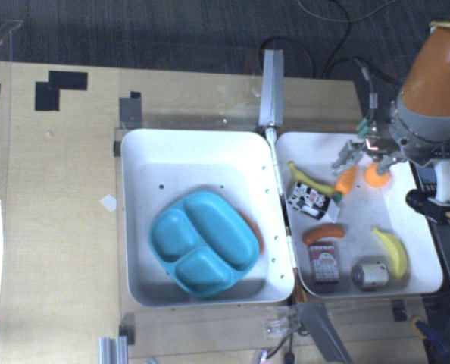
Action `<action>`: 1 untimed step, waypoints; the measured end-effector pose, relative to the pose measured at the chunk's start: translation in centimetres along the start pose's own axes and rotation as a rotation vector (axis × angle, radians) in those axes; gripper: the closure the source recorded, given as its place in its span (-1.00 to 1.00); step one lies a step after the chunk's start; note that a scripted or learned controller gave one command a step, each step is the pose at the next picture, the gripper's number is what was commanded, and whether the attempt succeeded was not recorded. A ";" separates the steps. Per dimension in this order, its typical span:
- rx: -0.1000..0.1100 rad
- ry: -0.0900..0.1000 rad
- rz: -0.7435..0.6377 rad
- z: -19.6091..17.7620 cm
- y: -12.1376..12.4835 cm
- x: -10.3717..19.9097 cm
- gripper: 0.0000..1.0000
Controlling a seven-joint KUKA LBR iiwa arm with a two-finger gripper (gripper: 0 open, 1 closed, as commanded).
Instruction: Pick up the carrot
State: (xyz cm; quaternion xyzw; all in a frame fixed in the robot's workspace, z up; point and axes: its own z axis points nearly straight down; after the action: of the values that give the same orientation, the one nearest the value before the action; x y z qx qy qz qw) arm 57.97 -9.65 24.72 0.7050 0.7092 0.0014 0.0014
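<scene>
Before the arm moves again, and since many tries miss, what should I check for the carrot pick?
1. Carrot in plain view in the right bin: ok.
2. Gripper over the same bin, close to the carrot: ok.
3. Carrot held: cannot tell.
4. Target unmistakable: not ok. A round orange item of similar colour lies just to the carrot's right, under the gripper.
5. Room around the carrot: not ok. A long yellow item and a printed packet lie close on its left.
</scene>
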 end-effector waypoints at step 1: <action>0.002 0.000 -0.069 11.8 -1.4 -5.8 -1.00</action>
State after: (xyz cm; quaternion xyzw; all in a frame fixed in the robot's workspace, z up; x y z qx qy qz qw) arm 56.67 -15.45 12.90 0.6800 0.7332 0.0006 0.0006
